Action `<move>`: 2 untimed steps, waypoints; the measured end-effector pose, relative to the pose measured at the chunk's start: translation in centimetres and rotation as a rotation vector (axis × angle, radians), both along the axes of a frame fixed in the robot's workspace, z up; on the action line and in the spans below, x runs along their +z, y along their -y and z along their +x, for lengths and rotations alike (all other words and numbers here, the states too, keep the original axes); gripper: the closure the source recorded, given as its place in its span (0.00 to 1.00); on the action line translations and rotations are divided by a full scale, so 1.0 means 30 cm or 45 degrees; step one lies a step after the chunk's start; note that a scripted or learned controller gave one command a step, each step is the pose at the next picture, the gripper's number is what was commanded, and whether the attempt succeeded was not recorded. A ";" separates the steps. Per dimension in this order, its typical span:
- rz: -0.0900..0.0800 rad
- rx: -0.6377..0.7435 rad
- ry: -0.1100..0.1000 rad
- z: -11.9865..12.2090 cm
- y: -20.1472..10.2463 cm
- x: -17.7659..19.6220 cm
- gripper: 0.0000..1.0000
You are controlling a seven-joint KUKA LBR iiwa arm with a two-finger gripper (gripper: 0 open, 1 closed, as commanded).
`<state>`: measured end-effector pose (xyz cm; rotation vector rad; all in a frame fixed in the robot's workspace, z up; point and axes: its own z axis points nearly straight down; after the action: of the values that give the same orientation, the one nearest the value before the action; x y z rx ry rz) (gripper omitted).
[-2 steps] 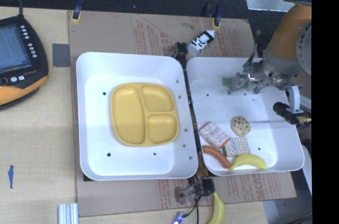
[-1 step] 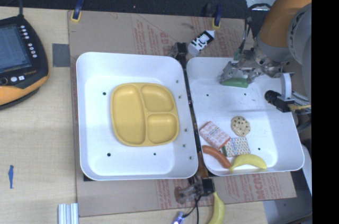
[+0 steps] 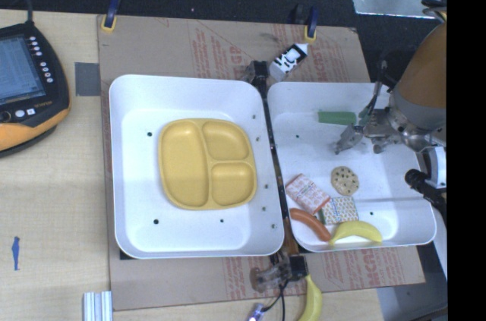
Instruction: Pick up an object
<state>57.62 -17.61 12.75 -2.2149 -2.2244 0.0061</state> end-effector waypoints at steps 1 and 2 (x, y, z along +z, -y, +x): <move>0.002 -0.001 0.002 0.225 0.118 -0.097 0.00; 0.001 0.001 -0.001 -0.034 0.015 -0.120 0.00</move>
<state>56.61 -18.06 9.15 -2.2135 -2.2242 0.0066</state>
